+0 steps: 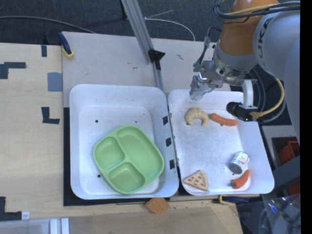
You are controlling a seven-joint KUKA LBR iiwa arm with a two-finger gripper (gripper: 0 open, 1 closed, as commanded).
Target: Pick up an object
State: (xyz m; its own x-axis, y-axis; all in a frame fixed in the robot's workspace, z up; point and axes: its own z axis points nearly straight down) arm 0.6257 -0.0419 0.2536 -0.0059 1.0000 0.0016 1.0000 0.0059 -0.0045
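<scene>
Camera view: Found the gripper [199, 92] hanging over the far left corner of the right bin [257, 152], low above the white floor, with nothing seen in its grasp. Could not tell how wide it stood.

Spotted a croissant [196, 116] just near of the gripper, pale tan, curved and ridged, lying flat and apart from the tool. Noted an orange sausage [223, 119] right beside it, smooth and slender, tip close to the pastry. Saw no obstacle between gripper and croissant besides the bin's raised left wall.

Picked out a small metal can [238, 162] well toward the near right, shiny and on its side, with a glossy red-orange pepper [241, 180] just near of it. Located a triangular pizza wedge [196, 181] at the near left corner, tan with red dots.

Found in the left bin [78, 99] a light green plate [128, 158], smooth plastic, rounded, split into three compartments.

Noticed a brown waffled biscuit [156, 205] outside the bins at the near edge, a slanted grey metal post [139, 26] on the far side, and a blue and yellow clamp [65, 44] at the far left of the board.
</scene>
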